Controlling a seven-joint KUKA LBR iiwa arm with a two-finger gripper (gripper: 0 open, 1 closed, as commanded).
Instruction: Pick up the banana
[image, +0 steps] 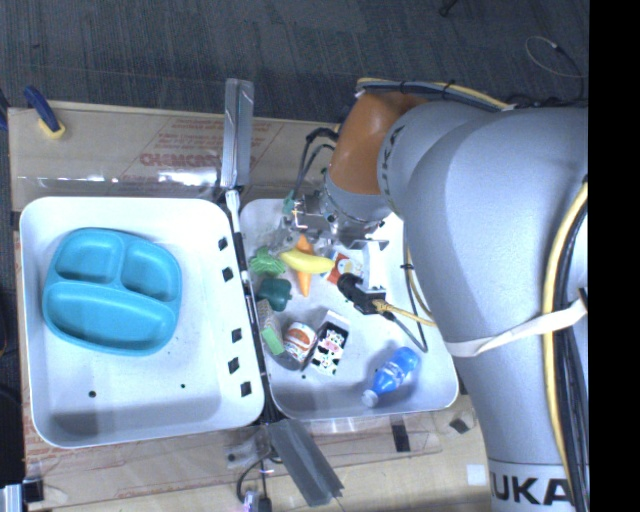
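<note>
The yellow banana (306, 262) lies in the right bin (420, 395), in its upper left part, with an orange carrot-like piece (304, 280) crossing under it. My gripper (318, 222) hangs just above the banana's far side, at the end of the grey arm with the orange band (360, 140). The wrist hides most of the gripper, so its hold on anything cannot be judged.
Green toy items (270, 280) sit left of the banana. A round can (297, 340), a black-and-white card box (330, 345) and a blue bottle (392, 372) lie nearer the front. The left bin (60, 415) holds a blue divided plate (112, 290).
</note>
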